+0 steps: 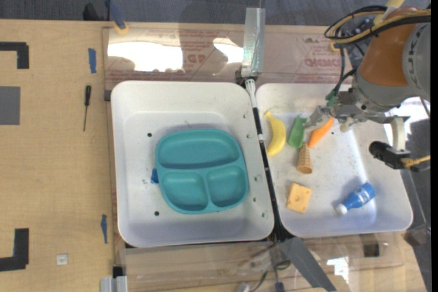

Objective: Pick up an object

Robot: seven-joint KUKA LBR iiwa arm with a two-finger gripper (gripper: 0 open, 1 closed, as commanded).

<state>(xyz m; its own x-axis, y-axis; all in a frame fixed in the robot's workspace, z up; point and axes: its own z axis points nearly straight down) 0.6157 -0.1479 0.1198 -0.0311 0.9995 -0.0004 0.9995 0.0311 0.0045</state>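
arm (387, 61) is riding highest, closest to the lens, and is putting the end effector (328, 117) low over the far side of the right bin (400, 215). can't tell if it's open or closed. it's hanging right at the orange carrot (319, 135), probably the target, which is lying beside a green piece (297, 132) and a banana (276, 135). cone (304, 161), cheese wedge (299, 197) and blue bottle (357, 197) are lying spread out, which is leaving grasp room. teal tray (202, 169) is sitting in the left bin (126, 147).
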